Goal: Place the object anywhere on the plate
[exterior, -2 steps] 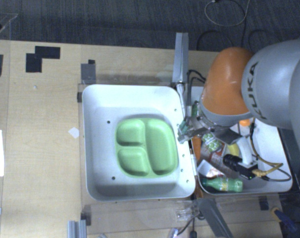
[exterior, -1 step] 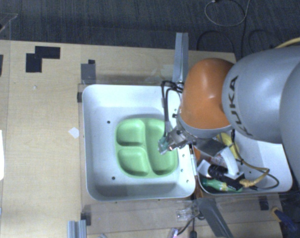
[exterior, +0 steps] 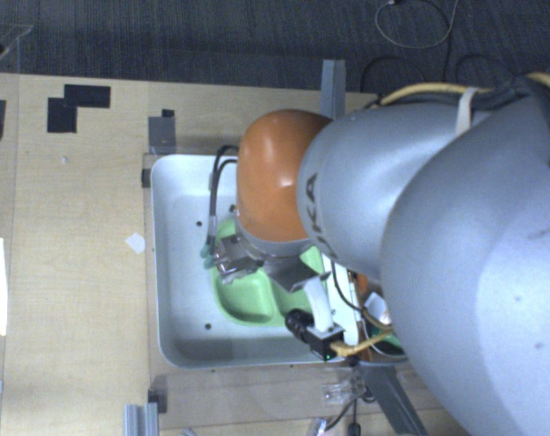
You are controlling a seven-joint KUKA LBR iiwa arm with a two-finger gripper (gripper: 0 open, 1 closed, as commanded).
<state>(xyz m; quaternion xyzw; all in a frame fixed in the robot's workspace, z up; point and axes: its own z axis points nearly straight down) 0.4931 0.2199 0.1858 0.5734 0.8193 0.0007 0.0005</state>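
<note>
A light green plate point(exterior: 245, 300) lies in the left white bin point(exterior: 177, 243), mostly covered by my arm. My wrist with the orange band point(exterior: 273, 184) hangs right over the plate. The gripper sits beneath the wrist hardware at about point(exterior: 222, 254), just over the plate's upper left rim. A small teal bit point(exterior: 205, 253) shows at the gripper's left edge; I cannot tell what it is. The arm hides the object and most of the plate.
The grey arm body point(exterior: 438, 243) fills the right half of the view and covers the right bin. Cables and a black fitting point(exterior: 313, 327) hang near the bin's front wall. A small white scrap point(exterior: 134, 242) lies on the bench left of the bin.
</note>
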